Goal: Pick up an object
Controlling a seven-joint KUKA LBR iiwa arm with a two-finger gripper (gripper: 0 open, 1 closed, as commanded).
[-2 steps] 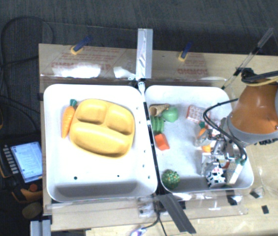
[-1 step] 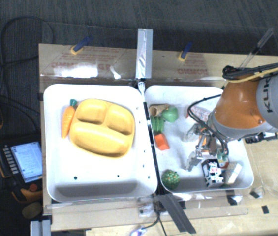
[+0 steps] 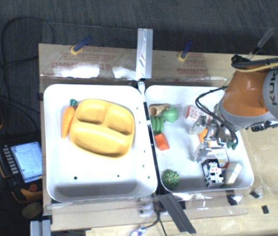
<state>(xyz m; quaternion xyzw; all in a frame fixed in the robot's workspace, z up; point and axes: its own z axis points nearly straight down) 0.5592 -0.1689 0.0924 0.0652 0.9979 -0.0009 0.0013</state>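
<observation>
Plainly the pick is not yet done, as far as this view shows. The arm (image 3: 247, 95) reaches in over the right bin (image 3: 183, 151), and its gripper (image 3: 211, 144) hangs low inside that bin, toward the far side from the bin divide. Nothing can be made out clasped in the gripper, and I cannot tell whether it is spread or pressed together; the tooling there is too cluttered to read. So the whole of the job seems left: closing on something and lifting it clear.

Any loose thing would serve as the object. Nearest are a black-and-white thing (image 3: 212, 173) just below the gripper in the view, a pale block (image 3: 234, 172) below and a little right of the gripper, and a red-and-white packet (image 3: 194, 113) above and left of it. Farther left of the gripper lie an orange block (image 3: 162, 141), a green round thing (image 3: 169, 114) and a green knobbly ball (image 3: 170, 178), all well apart from it.

A dark carpeted floor (image 3: 129, 9) surrounds everything. The wooden bench (image 3: 217, 65) carries both bins, and its top looks flat and bare around the gripper's side. The left bin (image 3: 94, 173), well left of the gripper, holds a big yellow divided plate (image 3: 102, 127) with a toy carrot (image 3: 68, 120) touching the plate's far edge from the gripper. Farthest left of the gripper, off the bench, sits a handset with a lit screen (image 3: 25, 161). Behind the gripper, two small clamps (image 3: 184, 51) grip the bench's back edge.
</observation>
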